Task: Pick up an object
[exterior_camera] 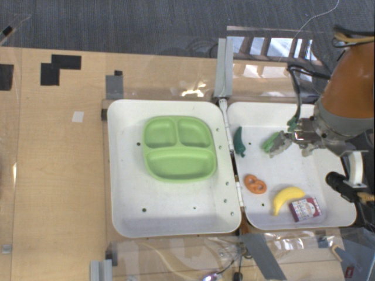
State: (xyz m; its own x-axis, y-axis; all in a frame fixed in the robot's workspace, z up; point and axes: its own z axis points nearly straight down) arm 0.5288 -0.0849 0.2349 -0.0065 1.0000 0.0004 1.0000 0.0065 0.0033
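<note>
Green plastic, a small object, is pinched between the fingers of the gripper at two o'clock in the right bin, presumably for lifting.

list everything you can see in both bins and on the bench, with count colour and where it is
divided plate: 1, light green, middle of the left bin
left bin: 1, white, centre of the bench
right bin: 1, white, beside the left bin
dark green item: 1, dark green, right bin by its left wall
light green item: 1, light green, right bin, upper middle, at the gripper's tip
pretzel: 1, orange-brown, right bin, lower left
banana: 1, yellow, right bin, near the front
small packet: 1, maroon, right bin front, beside the banana
bench: 1, light wood
gripper: 1, grey, over the right bin
</note>
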